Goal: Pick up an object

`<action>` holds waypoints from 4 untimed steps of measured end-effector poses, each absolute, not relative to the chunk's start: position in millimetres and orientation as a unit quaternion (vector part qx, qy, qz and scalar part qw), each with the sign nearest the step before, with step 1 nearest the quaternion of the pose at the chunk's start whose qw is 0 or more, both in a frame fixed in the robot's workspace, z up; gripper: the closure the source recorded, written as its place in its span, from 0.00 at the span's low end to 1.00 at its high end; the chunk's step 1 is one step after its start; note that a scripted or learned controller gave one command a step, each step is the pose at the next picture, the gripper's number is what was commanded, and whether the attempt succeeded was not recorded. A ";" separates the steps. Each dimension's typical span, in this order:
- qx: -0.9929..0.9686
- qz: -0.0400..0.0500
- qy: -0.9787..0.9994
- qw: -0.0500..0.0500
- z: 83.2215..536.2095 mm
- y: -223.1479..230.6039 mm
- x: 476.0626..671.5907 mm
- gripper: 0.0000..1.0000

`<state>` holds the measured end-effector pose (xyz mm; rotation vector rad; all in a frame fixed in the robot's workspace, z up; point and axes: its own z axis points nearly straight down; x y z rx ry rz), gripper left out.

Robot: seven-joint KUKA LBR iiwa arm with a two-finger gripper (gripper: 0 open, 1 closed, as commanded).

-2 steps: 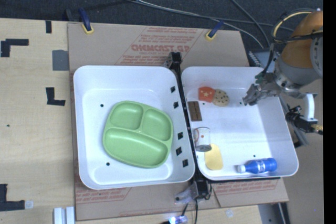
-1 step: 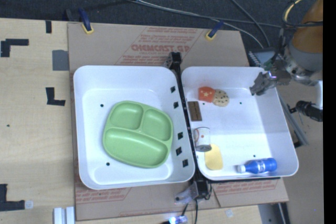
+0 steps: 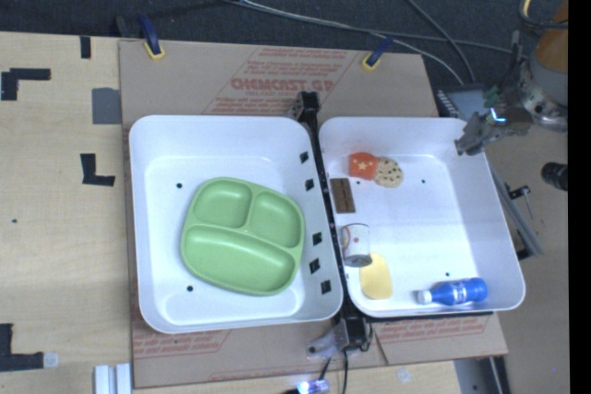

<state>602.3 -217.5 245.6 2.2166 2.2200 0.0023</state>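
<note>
One gripper (image 3: 473, 139), its state impossible to tell, hovers at your right bin's (image 3: 480, 226) far corner; the cookie (image 3: 389, 173) lies leftward.

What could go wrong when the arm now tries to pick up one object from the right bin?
The gripper sits at the right bin's far corner rim and might strike it descending. The blue bottle lies on its side and may roll. The cookie touches the orange piece, so both could shift.
</note>
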 end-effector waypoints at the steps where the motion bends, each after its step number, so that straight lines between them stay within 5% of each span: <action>1: 0.705 0.000 0.709 -0.001 247.1 -157.7 593.7 1.00; 4: 0.705 0.000 0.710 -0.001 231.8 -2.3 546.8 1.00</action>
